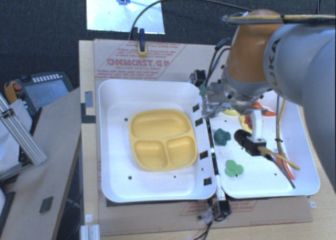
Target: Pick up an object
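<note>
Over the right bin [304, 181], up around 11 o'clock, the gripper [229, 103] is buried under the wrist, so can't tell its state or if it's got anything. Dark green piece [221, 136] sits just below at 6 o'clock, lighter green one [233, 169] further down. Yellow divided tray [161, 139] sits in the left bin [113, 181]. Pick isn't done, I reckon.
</note>
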`<action>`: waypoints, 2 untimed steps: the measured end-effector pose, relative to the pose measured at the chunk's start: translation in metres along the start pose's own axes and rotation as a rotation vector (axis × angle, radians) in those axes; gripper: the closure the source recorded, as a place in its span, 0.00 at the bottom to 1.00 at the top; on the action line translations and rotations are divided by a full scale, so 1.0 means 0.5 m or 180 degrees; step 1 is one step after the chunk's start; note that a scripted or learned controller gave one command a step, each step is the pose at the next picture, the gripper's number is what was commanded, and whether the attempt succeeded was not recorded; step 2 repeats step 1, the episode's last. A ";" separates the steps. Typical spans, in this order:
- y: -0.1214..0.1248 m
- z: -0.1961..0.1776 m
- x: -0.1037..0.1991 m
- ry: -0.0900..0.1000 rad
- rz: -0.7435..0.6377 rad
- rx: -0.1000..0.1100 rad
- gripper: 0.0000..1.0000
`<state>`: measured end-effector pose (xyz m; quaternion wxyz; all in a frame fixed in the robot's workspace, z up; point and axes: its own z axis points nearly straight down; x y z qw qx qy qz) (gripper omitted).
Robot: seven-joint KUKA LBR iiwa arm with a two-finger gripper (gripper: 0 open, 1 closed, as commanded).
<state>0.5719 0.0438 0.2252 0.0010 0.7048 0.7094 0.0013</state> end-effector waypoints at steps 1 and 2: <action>0.024 -0.006 0.117 0.0004 -0.0003 0.0001 1.00; 0.024 -0.006 0.117 0.0004 -0.0003 0.0001 1.00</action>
